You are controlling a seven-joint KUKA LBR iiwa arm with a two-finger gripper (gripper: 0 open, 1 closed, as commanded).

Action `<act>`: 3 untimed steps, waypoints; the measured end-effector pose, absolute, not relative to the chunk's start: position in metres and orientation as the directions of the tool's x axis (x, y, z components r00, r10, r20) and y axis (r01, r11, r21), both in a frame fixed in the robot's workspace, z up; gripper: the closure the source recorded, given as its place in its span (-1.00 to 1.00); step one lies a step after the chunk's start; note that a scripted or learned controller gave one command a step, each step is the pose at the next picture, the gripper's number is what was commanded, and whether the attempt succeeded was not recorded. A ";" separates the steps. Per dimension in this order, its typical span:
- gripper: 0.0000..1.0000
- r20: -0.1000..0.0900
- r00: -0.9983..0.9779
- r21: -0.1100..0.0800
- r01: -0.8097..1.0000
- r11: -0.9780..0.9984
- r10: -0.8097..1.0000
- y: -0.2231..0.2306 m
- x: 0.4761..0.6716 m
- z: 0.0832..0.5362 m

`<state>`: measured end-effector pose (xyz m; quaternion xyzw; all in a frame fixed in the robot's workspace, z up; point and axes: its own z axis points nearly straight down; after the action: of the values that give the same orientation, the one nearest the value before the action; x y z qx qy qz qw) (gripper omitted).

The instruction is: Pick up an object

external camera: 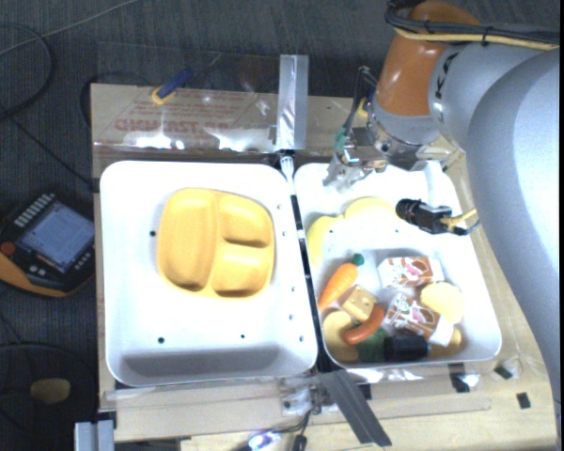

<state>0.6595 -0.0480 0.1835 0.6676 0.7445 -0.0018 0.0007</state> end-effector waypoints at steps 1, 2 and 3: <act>-1.00 -0.004 -0.109 -0.002 0.994 0.109 0.994 -0.048 0.659 0.183; -1.00 0.000 -0.230 -0.003 0.973 0.230 0.973 -0.128 0.550 0.102; -1.00 -0.009 -0.206 0.011 0.979 0.206 0.979 -0.117 0.541 0.090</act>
<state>0.5412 -0.1165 0.0904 0.6302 0.7764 0.0016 0.0069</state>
